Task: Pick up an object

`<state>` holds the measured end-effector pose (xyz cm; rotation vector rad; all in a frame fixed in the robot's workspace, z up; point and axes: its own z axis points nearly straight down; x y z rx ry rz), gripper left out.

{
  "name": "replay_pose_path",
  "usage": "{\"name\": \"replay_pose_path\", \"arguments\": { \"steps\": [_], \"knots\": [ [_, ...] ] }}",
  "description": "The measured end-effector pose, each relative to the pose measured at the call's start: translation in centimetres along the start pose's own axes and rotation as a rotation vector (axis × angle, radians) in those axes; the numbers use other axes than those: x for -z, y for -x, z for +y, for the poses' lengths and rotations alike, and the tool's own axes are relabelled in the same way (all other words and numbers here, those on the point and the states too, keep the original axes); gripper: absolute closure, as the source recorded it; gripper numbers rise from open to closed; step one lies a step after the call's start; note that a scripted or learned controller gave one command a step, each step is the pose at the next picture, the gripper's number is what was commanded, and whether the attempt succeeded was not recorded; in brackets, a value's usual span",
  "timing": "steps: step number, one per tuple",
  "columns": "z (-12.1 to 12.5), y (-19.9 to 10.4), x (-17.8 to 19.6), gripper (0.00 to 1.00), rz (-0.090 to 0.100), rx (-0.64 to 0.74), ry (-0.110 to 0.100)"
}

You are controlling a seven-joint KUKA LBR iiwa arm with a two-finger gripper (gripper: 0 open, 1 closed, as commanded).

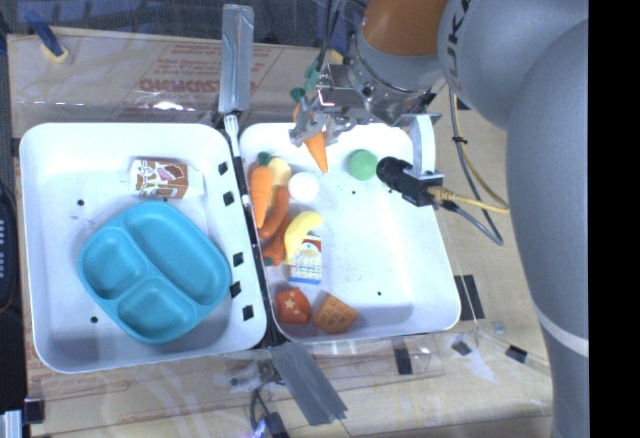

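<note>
Hanging over the right bin's (430,256) far end, the pincer (316,126) grips a small carrot (317,152), tip down, seemingly clear of the floor. Lifting appears underway; next it must rise steadily without slipping.

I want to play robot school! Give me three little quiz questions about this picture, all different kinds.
1. True or false: the blue plate lies in the left bin.
2. What small orange thing hangs point-down between the fingers of the claw?
A. a cone-shaped carrot piece
B. a spoon
C. a sock
3. Fill in the blank: the green ball lies in the ____ bin.

Key:
1. True.
2. A, the carrot piece sits in the claw over the right bin.
3. Right.
</note>
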<state>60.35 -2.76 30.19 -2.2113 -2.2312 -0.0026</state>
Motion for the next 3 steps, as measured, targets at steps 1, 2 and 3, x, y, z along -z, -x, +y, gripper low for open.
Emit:
{"name": "replay_pose_path", "arguments": {
  "steps": [1,2,3],
  "knots": [
    [3.7,-0.2,-5.6,1.00,-0.002,0.029,-0.013],
    [3.8,-0.3,-4.8,1.00,-0.003,0.037,-0.017],
    [3.9,-1.1,-1.5,1.00,-0.003,-0.022,-0.004]
  ]
}}
